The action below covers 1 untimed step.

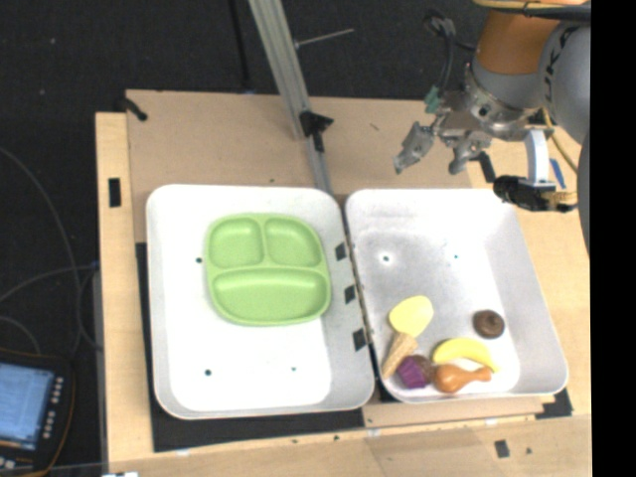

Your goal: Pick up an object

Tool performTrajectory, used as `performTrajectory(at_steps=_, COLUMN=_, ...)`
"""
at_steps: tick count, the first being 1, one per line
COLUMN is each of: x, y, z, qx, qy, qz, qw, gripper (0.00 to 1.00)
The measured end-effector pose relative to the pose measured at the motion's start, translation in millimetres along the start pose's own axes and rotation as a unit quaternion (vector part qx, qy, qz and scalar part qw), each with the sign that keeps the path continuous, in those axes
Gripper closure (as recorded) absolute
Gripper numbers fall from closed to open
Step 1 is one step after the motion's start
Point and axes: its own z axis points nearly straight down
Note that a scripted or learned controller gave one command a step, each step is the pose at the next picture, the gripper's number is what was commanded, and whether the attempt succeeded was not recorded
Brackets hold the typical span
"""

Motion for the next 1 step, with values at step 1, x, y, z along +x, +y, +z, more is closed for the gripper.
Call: performTrajectory(at_steps=1, x=-0.2, y=0.0, z=0.0, qx=0.000, qy=0.000, qz=0.000, qw=1.0000, gripper=0.00)
